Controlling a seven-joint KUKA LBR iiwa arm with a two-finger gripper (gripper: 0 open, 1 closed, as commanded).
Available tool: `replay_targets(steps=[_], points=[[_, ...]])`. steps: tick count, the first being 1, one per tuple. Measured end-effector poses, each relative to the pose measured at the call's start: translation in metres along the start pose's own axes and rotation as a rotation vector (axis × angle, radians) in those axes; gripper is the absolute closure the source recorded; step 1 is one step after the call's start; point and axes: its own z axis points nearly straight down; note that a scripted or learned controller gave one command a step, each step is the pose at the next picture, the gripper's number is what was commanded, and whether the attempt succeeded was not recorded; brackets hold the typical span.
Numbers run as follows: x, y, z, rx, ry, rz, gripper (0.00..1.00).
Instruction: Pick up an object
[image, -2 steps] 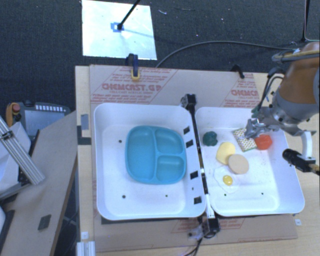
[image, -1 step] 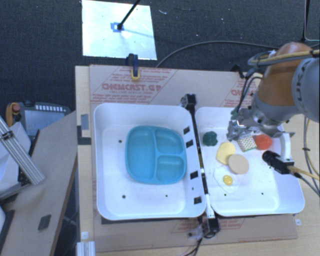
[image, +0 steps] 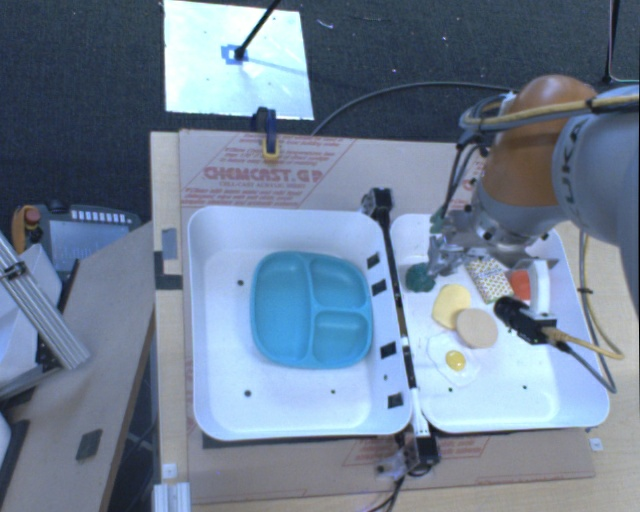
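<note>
My gripper (image: 438, 262) hangs low over the back left part of the right bin (image: 560, 405), just above and right of a small dark green piece (image: 419, 279). In front of it lie a yellow slice (image: 451, 299), a round tan disc (image: 477, 328) and a toy fried egg (image: 456, 361). A speckled cracker-like piece (image: 487, 279), an orange-red piece (image: 519, 283) and a white piece (image: 541, 286) lie to the gripper's right, partly under the arm. Nothing shows held in the gripper.
The left bin (image: 225, 400) holds a blue divided plate (image: 309, 309). A black-clipped divider (image: 393, 310) runs between the two bins. The arm's bulk (image: 540, 150) overhangs the back of the right bin.
</note>
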Motion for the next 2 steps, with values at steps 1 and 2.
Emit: replay_targets(steps=[1,2], points=[[0.058,0.001,-0.011,0.001,0.000,-0.001,1.00],[0.103,-0.007,-0.005,0.002,0.000,0.001,1.00]])
